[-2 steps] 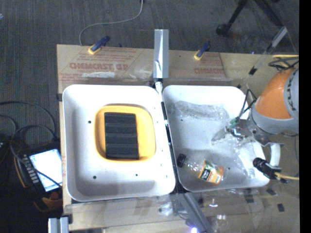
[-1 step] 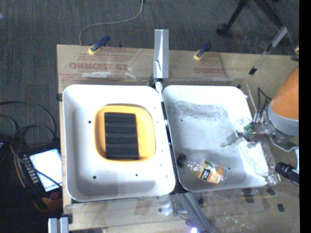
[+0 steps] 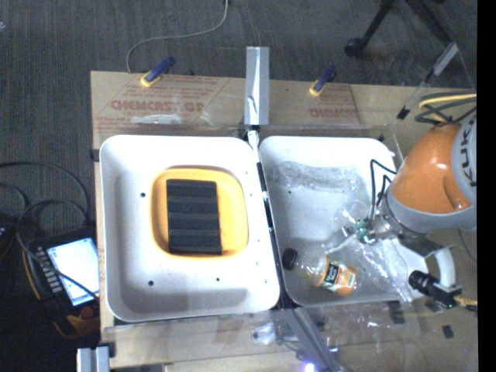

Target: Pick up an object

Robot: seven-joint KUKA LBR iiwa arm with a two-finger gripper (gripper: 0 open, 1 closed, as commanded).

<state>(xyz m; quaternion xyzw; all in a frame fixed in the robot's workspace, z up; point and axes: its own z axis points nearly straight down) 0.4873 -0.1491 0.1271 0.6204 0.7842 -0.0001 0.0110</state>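
Low in the right bin lies one clear bottle on its side, dark cap toward the left, orange label toward the right. Just beside it, to the right, sits crumpled clear plastic, hard to tell apart from the bottle where the two meet. The arm hangs over that plastic, and the tool is hidden beneath it, so I cannot tell its state. One yellow tray holding a black ridged block rests in the left bin. Two bins stand side by side on the surface, with two clamps at its far edge.
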